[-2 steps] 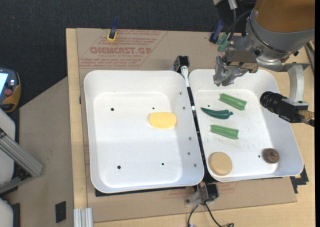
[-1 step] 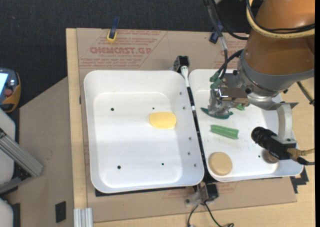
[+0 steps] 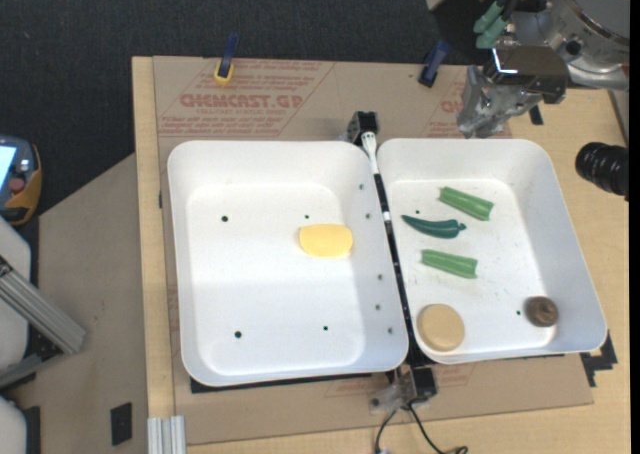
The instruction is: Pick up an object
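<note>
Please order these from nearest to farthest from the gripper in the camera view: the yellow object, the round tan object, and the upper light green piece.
Measured from the gripper:
1. Upper light green piece, right bin, near its top.
2. Yellow object, left bin, right of centre.
3. Round tan object, right bin, bottom-left corner.

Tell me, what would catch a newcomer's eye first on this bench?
Probably the yellow oval piece, lying alone in the middle of the left bin. Next, the right bin with its cluster: two light green pods, a dark green pepper, a tan round disc and a small brown ball. The claw hangs above that bin's far rim.
</note>
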`<state>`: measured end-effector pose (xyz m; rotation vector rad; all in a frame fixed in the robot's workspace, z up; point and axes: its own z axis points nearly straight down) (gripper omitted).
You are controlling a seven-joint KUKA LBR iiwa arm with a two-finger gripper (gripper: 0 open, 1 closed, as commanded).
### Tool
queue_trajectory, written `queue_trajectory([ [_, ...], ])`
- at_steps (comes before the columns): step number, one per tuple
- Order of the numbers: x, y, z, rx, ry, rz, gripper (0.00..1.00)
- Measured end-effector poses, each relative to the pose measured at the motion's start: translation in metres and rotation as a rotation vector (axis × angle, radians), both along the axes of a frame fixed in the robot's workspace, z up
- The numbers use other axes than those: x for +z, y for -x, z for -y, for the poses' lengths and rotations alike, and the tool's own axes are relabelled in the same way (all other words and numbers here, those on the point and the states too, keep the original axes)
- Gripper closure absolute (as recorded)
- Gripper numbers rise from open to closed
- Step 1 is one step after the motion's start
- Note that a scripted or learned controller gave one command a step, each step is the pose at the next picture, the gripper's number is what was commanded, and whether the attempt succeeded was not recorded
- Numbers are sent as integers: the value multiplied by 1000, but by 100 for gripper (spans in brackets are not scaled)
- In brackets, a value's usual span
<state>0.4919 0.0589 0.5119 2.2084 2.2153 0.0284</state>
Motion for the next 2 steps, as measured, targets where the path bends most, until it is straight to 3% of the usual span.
queue_trajectory([
  [1,-91,14,-30,0,5,-31,100],
  [2,-36,12,-65,1,1,-15,100],
])
